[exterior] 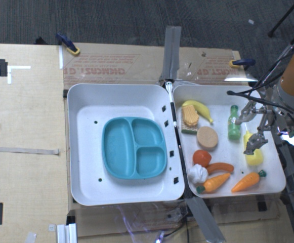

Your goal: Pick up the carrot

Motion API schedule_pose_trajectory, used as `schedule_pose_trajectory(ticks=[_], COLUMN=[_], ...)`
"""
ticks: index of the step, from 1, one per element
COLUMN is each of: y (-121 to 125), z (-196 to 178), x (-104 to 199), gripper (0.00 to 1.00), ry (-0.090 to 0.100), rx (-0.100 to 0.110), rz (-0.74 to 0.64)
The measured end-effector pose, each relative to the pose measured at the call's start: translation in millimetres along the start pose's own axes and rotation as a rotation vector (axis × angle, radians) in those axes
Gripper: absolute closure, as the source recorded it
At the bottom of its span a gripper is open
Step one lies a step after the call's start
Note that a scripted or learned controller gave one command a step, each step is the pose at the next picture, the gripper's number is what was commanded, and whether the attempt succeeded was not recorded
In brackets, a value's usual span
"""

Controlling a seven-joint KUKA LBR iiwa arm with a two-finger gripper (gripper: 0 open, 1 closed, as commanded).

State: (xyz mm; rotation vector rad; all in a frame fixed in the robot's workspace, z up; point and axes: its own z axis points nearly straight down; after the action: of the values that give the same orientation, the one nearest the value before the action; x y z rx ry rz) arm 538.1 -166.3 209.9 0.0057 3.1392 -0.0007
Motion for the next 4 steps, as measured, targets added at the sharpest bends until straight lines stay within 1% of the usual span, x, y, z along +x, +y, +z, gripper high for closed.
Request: schedule_pose_trajectory(ticks=[1,2,3,4], y=[-51,21,5,26], z=[107,-21,-9,-17], x=[36,45,52,51], gripper=[0.00,0.00,0.00,0.00], ry=[-0.008,-0.005,-0.003,-0.005], rx=[0.002,0.000,0.000,0.001], rz=[-0.094,-0.265,-0.565,-1.171])
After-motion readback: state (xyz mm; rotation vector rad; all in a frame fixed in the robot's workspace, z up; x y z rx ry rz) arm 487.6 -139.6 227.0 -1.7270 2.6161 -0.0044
